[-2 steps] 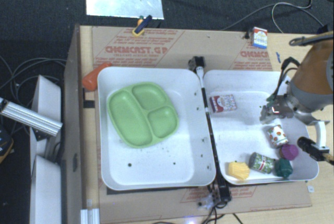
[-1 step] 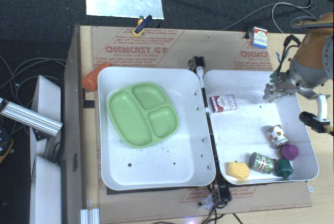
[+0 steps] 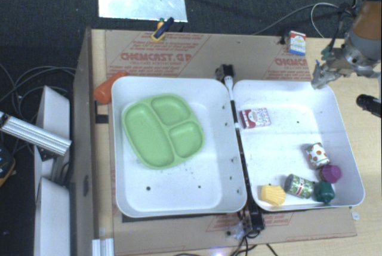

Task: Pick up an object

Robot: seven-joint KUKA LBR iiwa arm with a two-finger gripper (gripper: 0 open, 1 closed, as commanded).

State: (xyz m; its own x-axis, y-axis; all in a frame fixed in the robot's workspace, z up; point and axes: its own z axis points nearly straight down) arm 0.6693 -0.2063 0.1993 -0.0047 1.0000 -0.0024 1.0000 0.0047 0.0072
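Gripper [image 3: 323,74] hanging just past the far right corner of the right bin [image 3: 343,123], above the cardboard; no telling whether open or closed. Nothing seen held. Grey arm [image 3: 363,40] behind it, coming in from the right edge.

Inside the right bin: a small red and white carton [image 3: 255,118] lying flat near the far left corner, beside the wall shared with the other bin. Bunched in the near right corner: a small tub with a red and white label [image 3: 317,155], a purple ball [image 3: 331,173] just beside it, a dark green block [image 3: 324,192] near the front wall, a green can [image 3: 299,185] on its side touching that block, and a yellow piece of corn [image 3: 273,194] at the front wall.

Left bin [image 3: 137,201] holding a light green divided plate [image 3: 163,130], set toward its far left part.

On the bench beyond the bins: a small red, white and blue box [image 3: 296,43] standing near the far right corner, a yellow and black clamp [image 3: 162,28] at the far edge, an orange thing [image 3: 104,89] against the left bin's far left corner.
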